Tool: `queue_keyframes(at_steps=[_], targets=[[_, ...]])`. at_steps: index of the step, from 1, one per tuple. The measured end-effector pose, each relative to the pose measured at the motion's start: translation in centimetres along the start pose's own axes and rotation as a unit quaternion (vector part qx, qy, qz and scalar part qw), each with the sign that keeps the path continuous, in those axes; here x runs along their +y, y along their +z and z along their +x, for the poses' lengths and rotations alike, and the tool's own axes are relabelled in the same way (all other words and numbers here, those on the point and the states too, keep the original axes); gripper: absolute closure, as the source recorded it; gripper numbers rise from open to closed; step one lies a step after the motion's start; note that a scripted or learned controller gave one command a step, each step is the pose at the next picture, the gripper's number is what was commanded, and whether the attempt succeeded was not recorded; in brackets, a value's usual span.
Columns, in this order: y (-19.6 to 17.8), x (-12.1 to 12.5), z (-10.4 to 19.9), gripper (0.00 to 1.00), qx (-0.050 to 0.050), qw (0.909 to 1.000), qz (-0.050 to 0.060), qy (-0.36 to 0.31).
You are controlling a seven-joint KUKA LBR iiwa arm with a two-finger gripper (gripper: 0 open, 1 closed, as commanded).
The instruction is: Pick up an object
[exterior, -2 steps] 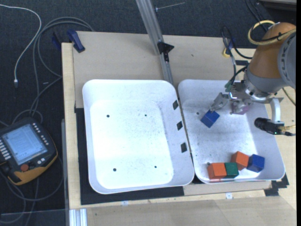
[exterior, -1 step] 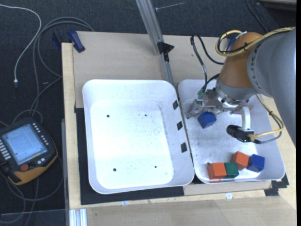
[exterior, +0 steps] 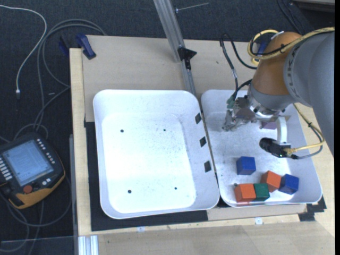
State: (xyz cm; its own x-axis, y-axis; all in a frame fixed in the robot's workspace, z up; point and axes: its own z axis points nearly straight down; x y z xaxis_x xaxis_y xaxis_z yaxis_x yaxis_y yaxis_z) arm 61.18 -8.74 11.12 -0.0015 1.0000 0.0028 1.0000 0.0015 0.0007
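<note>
My gripper (exterior: 230, 122) hangs low over the upper left part of the right bin (exterior: 223, 102), with nothing visible in it. Several blocks lie in that bin's lower part. A blue cube (exterior: 246, 165) sits alone, below and slightly right of the gripper. Along the bin's front edge lie an orange block (exterior: 245, 192), a green block (exterior: 261, 191), a second orange block (exterior: 273, 179) and a blue block (exterior: 289, 183). Something small and purple (exterior: 271, 125) peeks out from under the wrist.
The left bin (exterior: 106, 102) stands beside the right one, with black clips (exterior: 202, 141) along the shared wall. A metal pole (exterior: 169, 23) slants up from behind the bins. A black cable plug (exterior: 272, 146) hangs off the wrist above the blocks.
</note>
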Motion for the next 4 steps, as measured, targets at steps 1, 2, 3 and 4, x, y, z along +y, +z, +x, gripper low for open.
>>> queue_keyframes(at_steps=[1, 2, 3, 4], targets=[[0.1, 0.0, 0.0, 0.0, 0.0, 1.0, 0.0, 0.0], [1.2, -2.2, 0.1, 0.0, -0.001, 1.0, 0.003, 0.001], [1.2, -8.7, -4.1, 0.0, -0.001, 1.0, 0.004, 0.004], [1.2, -12.3, -2.2, 0.0, 0.0, 1.0, 0.003, 0.001]])
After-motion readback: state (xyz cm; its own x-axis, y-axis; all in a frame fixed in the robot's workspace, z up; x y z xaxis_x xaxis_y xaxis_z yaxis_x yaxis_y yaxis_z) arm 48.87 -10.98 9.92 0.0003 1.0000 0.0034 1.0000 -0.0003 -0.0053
